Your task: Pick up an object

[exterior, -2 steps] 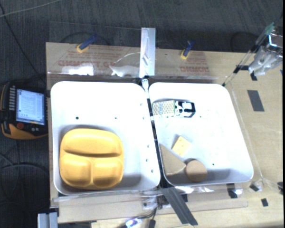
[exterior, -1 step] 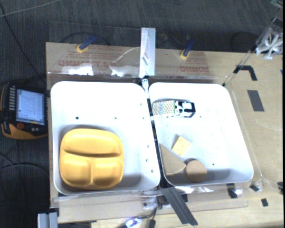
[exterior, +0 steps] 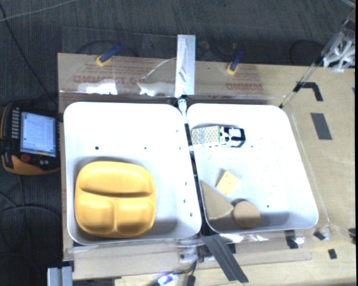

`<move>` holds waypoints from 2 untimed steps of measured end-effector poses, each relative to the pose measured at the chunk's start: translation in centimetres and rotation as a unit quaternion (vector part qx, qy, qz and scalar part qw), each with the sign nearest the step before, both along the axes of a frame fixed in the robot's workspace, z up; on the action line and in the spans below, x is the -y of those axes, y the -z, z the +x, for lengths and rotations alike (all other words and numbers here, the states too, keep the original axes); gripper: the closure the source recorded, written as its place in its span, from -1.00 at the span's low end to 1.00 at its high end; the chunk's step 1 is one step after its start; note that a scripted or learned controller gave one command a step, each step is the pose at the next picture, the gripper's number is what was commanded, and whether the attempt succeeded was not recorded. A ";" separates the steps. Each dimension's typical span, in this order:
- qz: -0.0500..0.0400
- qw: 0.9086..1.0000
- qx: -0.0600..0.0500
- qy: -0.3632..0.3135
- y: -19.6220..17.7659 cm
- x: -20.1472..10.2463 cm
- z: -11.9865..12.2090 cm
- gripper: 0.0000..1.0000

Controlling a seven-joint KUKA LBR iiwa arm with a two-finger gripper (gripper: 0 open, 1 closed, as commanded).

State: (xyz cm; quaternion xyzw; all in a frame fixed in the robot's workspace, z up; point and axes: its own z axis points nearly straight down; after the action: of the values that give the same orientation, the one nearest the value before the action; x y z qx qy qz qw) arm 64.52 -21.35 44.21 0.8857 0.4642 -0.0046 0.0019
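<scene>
Well apart, a yellow lump point(exterior: 114, 199) fills the left bin point(exterior: 125, 124); the right bin point(exterior: 274, 159) holds a block point(exterior: 227, 183) (gripper released or clenched: cannot tell).

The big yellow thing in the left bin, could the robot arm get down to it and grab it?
Probably yes for reaching: the big yellow thing lies alone in the left bin with nothing over it. Gripping it may be harder, since it looks wide.
</scene>
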 end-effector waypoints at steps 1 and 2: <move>-0.002 1.000 -0.001 -0.001 -0.9 -0.1 0.1 1.00; -0.004 1.000 -0.003 -0.002 -1.7 -0.3 0.2 1.00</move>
State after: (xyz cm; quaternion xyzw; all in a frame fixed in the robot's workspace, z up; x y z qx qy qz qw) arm 64.69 -21.09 45.92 0.8846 0.4663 -0.0090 0.0037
